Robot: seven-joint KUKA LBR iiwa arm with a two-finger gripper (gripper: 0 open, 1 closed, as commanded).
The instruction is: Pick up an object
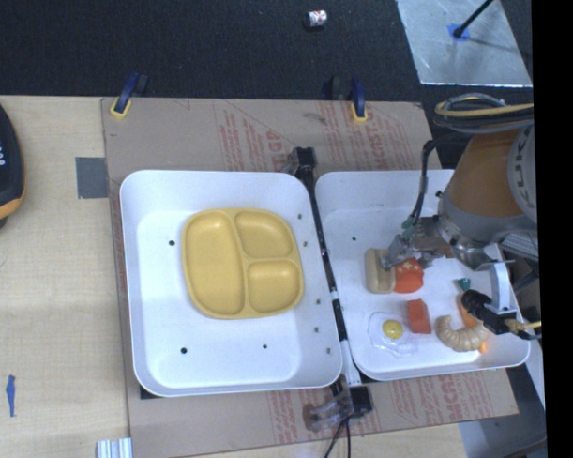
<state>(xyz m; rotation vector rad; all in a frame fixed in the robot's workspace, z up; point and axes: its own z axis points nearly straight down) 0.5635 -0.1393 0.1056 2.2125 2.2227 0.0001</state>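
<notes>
Two white bins side by side on bench. L bin [138,275]: one yellow plate [241,262], 3 compartments (one long at its left, two smaller at its right), lying flat approx mid-bin, apart from all walls.

R bin [361,207]: all the small items, bunched in its near-right half.
- Tan piece [376,270], upright-ish, toward bin's left-centre.
- Red piece [410,281] just beside tan piece on its right, touching or nearly so; can't tell which.
- Orange block [418,316] just below red piece.
- Egg [391,330], white w/ yellow yolk, flat on the floor, just left of the block.
- Curved tan piece [456,335] near the bin's front-right corner.
- Orange bit [473,308] just above it, by the right wall.

Arm [482,184] reaches in from the right over R bin. Gripper [406,255] sits right over the gap btw tan piece and red piece, close to both. Open or closed: can't tell, and no item is seen held. Task items are all in R bin, on the floor.
</notes>
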